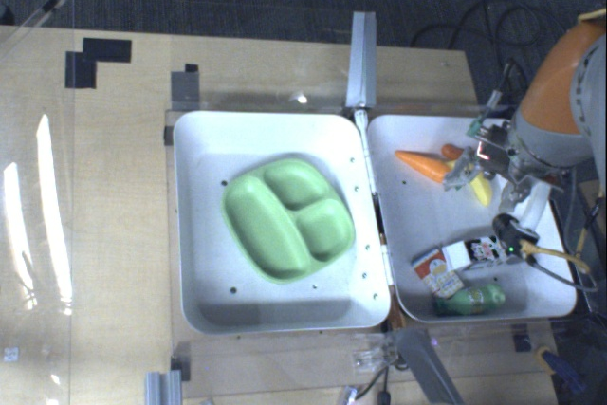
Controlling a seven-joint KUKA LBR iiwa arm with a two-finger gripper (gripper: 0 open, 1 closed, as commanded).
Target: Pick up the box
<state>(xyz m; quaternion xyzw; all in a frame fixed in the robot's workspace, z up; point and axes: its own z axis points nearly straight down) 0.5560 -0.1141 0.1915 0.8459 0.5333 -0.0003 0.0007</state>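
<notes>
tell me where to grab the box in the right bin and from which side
Take the box across its narrow width, coming from above. It lies flat and slanted near the right bin's front, with the green bottle against its front edge, so a grip across the short sides near its free left end looks safest.

Both bins (190, 204) are plain white. Left one's got a light green tray (287, 219). Right one has an orange carrot (422, 165), a green bottle (471, 300), and a white box (457, 262) with red print. Tabletop (104, 204) is pale wood.
</notes>
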